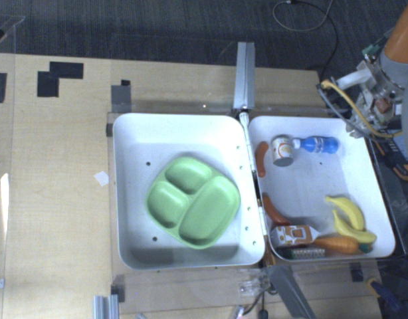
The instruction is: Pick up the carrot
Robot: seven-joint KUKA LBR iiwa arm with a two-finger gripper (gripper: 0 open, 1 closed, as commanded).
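The carrot [337,244], orange with a green stub at its right end, lies along the front wall of the right bin [310,181], near the front right corner. It rests just below the bananas [350,218] and to the right of a small carton [294,234]. My gripper [375,110] hangs over the right bin's far right corner, well away from the carrot and with nothing seen in it. Yellow and black cables loop around the wrist.
In the right bin are also a tin can [282,150], a blue bottle [320,145] and two sausages [261,159] [274,211] by the left wall. The left bin [134,178] holds a green divided plate [194,201].
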